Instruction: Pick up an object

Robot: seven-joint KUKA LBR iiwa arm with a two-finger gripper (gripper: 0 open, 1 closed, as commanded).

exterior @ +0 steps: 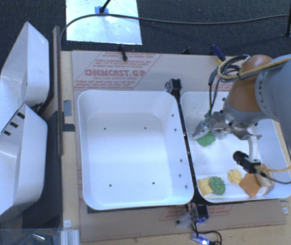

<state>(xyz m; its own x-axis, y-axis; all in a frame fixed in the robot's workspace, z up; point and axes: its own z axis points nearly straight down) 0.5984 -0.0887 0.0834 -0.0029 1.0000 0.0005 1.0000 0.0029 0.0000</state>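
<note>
Green object [205, 140] lies under the lowered hand [204, 130] — grip unclear — right bin [275, 137].

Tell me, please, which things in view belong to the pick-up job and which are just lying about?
Job: gripper, low in the right bin; green piece right under it; green bumpy item, yellow piece, orange wedge.

Lying about: left bin, spare white bins, metal plate, cables.

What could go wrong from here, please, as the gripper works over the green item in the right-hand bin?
1. The green item lies close to the right bin's left wall, so the gripper may only nudge it against the wall.
2. A cable droops over the orange piece and could drag it.
</note>
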